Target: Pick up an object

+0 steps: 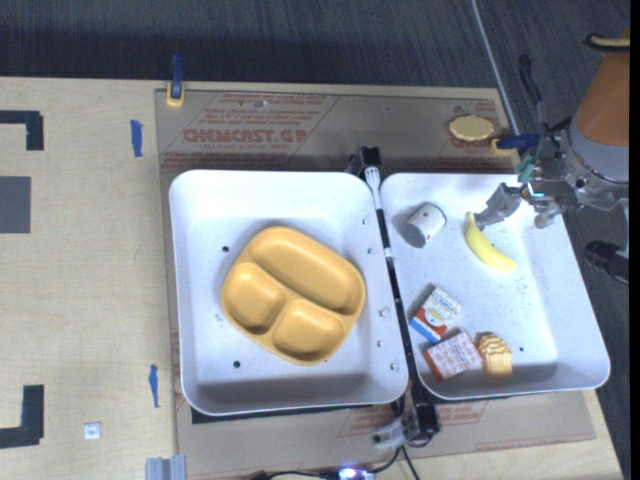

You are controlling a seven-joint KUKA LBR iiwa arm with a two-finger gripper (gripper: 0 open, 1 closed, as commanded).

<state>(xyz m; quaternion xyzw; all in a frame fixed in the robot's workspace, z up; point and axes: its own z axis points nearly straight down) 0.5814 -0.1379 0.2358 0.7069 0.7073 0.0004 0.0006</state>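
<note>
The KUKA arm (pixel 606 118) is reaching in from the right edge of the camera view, its orange band sitting at the upper right above the grey wrist. The wrist is angling down and leftward, carrying the two-finger gripper (pixel 505 204) at its end. The gripper is hanging low with its grey finger (pixel 495 208) pointing down-left; whether the fingers are parted or closed cannot be made out.

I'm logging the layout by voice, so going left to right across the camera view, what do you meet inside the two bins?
Yellow divided tray → grey cup lying on its side → red and white packets → banana, with the gripper just above it.
</note>
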